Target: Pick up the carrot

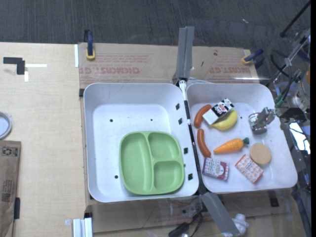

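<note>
The carrot (pixel 230 145) lies flat in the right bin (pixel 276 179), roughly at its middle, orange body pointing left and green top to the right. It has a little clear floor around it, which looks handy for a grab from above — the round tan biscuit-like disc (pixel 260 153) sits just beside its green end, and the banana (pixel 225 122) lies just above it, near but apart. Two sausages (pixel 201 115) hug the left wall, a black-and-white packet (pixel 220 109) rests against the banana, and two small red cartons (pixel 215 168) lie near the front edge.

The claw (pixel 260 121) hovers at the right side of this bin, metal and shiny, well short of the carrot and up and to the right of it. I cannot tell how it is set; nothing is in it. I would judge the reach has not yet got to its target.

The left bin (pixel 96 132) carries a green divided plate (pixel 151 162) with nothing in its compartments. Both bins sit on brown cardboard taped and clamped to a pale wooden worktop (pixel 39 112), with dark carpet beyond and cables at the right.
</note>
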{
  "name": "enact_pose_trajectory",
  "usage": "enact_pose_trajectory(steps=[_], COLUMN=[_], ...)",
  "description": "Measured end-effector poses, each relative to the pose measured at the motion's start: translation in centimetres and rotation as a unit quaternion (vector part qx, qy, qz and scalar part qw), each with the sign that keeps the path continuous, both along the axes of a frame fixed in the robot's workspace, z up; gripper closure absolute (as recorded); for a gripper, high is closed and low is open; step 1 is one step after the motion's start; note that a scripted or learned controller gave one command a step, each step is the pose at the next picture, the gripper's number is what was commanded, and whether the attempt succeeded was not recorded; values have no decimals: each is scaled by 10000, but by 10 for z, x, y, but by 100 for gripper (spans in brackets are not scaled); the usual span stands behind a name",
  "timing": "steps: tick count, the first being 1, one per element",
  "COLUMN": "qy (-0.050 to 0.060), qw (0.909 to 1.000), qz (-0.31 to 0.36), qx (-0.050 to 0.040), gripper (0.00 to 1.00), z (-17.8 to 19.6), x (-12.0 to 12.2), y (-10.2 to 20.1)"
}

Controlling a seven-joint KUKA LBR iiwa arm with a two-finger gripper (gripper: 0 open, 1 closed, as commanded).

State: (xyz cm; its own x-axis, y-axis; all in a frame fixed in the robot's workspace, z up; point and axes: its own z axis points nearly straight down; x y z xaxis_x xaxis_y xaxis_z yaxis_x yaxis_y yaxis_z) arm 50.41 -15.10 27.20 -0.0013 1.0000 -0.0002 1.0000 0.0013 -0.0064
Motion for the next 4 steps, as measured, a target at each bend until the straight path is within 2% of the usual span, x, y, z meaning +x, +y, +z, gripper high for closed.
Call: enact_pose_trajectory(steps=[1,2,3,4], qy=[-2,-10,8,-8], qw=[9936,9797,9800,9757], qz=[1129,2003,1988,2191], qx=[14,20,31,10], gripper=[0,0,100,100], z=[-94,-183,-177,-83], x=[6,0,0,56], y=[12,23,23,70])
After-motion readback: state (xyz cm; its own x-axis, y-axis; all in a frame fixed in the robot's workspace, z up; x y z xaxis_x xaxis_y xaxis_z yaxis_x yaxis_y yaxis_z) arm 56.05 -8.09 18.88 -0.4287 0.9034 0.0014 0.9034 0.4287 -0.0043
